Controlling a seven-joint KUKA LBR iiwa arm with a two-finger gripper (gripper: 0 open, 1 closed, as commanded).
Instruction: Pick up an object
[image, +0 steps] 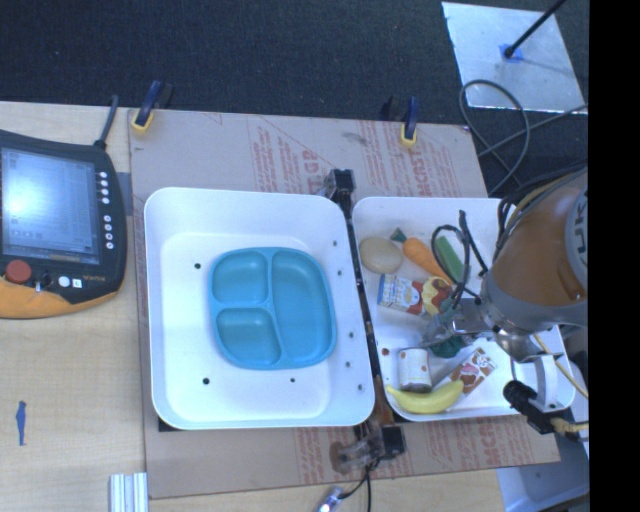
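The tool (452, 330) hangs over crowded food (its state I cannot tell); neighbouring packets (400, 293) may block a grasp.

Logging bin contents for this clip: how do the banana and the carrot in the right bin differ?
The banana is yellow and curved; the carrot is orange and straight. The banana lies along the near edge of the right bin, beside a small can; the carrot lies at the far end, angled, next to a green vegetable. Both are food items lying flat in the same bin.
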